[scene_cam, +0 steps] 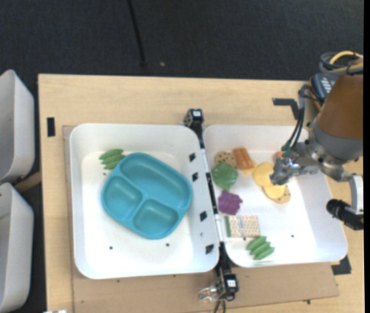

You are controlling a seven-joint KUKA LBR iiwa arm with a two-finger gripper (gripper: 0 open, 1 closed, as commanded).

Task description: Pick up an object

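- Camera view looks down on a wooden bench (139, 96) bearing two shallow white bins side by side.
- Left bin (84, 240) carries a blue three-compartment tray (146, 194), set at a slant around the bin's middle.
- A green leafy piece (111, 156) lies near the left bin's far left corner, just beside the tray's far left edge.
- Right bin (315, 233) carries the small items, most of them gathered toward its left edge and its middle.
- A round tan cookie (222, 158) and an orange block (242, 158) sit side by side near the far left corner of the right bin.
- A green round piece (224, 175) lies just nearer than the cookie, and a purple piece (229, 203) lies nearer again, close to the divider between the bins.
- A pale speckled cracker (245, 226) lies below the purple piece, and a second green leafy piece (260, 247) rests near the bin's near edge.
- A yellow piece (270, 181) lies around the middle of the right bin, its right part covered by the gripper.
- The gripper (283, 173) hangs low over the right side of the yellow piece; I cannot tell whether it grips anything or how it is set.
- The grey arm with its orange band (341, 109) reaches in over the far right corner of the right bin.
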